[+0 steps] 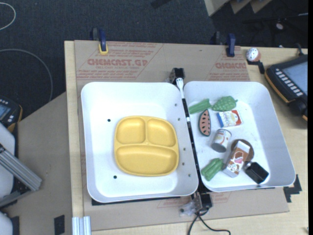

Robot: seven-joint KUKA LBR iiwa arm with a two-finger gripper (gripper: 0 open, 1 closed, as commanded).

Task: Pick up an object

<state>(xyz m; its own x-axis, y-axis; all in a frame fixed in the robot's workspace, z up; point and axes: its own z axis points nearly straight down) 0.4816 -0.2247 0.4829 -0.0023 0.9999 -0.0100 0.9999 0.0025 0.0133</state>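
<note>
While yellow tray (pixel 146 146) sits in left bin (pixel 95 131), toy foods (pixel 204 123), black block (pixel 256 172) in right bin (pixel 273 126)

Red print "CHEMCAST GP" on brown board (pixel 146 58) behind left bin, smaller line under it unreadable. Same red print partly seen behind right bin, "CHEMCAS…". Small carton (pixel 229 118) and can (pixel 221 139) have labels, too small to read.
</note>
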